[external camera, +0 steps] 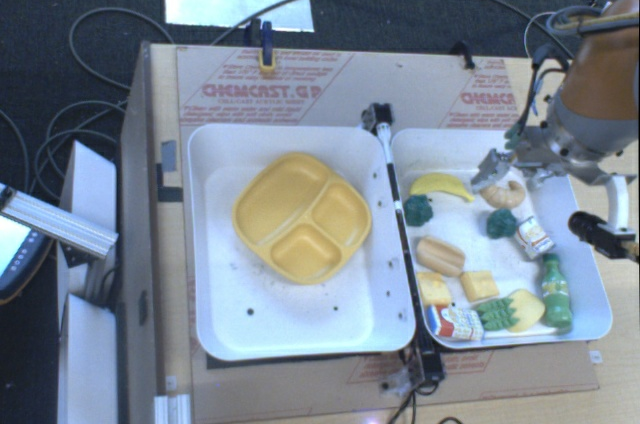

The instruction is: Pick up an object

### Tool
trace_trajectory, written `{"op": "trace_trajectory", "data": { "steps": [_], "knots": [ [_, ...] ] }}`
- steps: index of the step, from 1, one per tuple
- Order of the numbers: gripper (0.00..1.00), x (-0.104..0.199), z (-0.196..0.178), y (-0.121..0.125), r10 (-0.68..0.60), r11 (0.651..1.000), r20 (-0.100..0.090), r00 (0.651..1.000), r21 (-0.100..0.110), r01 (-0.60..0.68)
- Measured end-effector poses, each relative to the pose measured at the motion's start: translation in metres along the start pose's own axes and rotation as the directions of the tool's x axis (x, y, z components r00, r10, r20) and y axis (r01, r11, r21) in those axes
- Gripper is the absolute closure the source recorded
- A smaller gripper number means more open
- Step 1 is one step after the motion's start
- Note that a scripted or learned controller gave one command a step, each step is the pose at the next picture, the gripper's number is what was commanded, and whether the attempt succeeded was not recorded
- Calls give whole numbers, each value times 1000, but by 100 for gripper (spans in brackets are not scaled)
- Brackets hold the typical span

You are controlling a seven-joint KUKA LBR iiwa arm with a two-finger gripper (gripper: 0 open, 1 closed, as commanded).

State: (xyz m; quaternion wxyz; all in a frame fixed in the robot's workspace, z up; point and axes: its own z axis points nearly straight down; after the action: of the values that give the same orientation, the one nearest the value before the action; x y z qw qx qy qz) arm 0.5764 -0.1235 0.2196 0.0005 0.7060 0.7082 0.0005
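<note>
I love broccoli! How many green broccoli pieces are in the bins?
2, both in the right bin: one broccoli beside the divider, another below the croissant. Others may be hidden.

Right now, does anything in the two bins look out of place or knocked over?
Mostly no. The yellow divided tray lies turned at an angle in the left bin rather than square to its walls. In the right bin, the green bottle lies on its side among loosely scattered toy foods. Nothing looks spilled or broken.

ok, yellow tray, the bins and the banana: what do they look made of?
Yellow tray: moulded plastic, matte, three pressed compartments. Bins: thin white plastic, slightly glossy, rounded corners. Banana: probably toy plastic, with uniform colour and a smooth surface.
</note>
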Motion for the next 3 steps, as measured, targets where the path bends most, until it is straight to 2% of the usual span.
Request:
{"op": "trace_trajectory", "data": {
  "steps": [1,2,3],
  "knots": [
    [0,-15,25,13,1,1000,1,1000,0,-1],
    [0,-12,44,31,0,1000,1,1000,-1,0],
    [0,-21,93,22,1,1000,0,1000,2,-1]
  ]
}}
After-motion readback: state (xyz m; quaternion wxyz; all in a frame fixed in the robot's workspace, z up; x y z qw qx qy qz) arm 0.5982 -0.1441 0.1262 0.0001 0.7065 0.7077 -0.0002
